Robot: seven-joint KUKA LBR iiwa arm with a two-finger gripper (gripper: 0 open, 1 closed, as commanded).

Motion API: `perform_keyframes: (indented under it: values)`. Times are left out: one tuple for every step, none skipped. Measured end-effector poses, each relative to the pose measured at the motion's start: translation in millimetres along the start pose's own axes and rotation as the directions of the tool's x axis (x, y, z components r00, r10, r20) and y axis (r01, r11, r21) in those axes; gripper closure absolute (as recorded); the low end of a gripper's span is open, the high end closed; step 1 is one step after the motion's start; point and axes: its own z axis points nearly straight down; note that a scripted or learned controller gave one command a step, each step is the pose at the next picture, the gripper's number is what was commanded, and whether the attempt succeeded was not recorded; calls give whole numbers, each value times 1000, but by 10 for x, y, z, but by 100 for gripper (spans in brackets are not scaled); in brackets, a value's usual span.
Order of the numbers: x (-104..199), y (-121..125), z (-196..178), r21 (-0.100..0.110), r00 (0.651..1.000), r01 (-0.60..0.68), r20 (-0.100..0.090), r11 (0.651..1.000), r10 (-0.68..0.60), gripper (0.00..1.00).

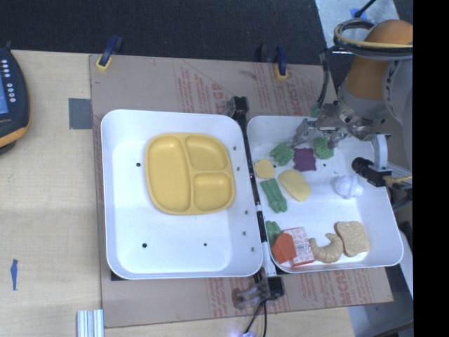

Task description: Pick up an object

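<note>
Over the right bin [379,195], near its far edge, the pincer [319,128] hung low above a purple toy [304,159] and green pieces [282,153]; whether it was apart or together could not be told. Nearby lay a yellow oval [295,185], a white lump [346,185] and a bread slice [352,238]. A yellow divided plate [189,172] sat within the left bin [126,244].
</note>
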Motion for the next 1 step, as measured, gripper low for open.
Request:
perform_keyframes:
  values:
    - [381, -747, 340, 14, 1000, 2, -5, 1000, -2, 0]
